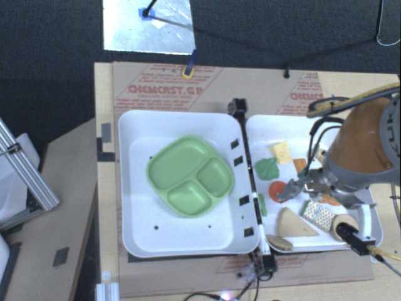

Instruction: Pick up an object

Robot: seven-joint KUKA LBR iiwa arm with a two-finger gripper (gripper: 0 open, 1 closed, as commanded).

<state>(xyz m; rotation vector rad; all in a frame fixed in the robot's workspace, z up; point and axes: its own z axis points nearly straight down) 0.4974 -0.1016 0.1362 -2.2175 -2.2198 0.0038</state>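
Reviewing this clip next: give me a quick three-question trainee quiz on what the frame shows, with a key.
1. True or false: the green divided plate lies in the left bin.
2. Multiple choice: the gripper is nearest to which item? A) the yellow square piece B) the red round piece C) the tan wedge
3. Short answer: how many compartments does the green divided plate have?

Key: 1. True. 2. B; the gripper tip sits right beside the red round piece in the right bin. 3. Three.
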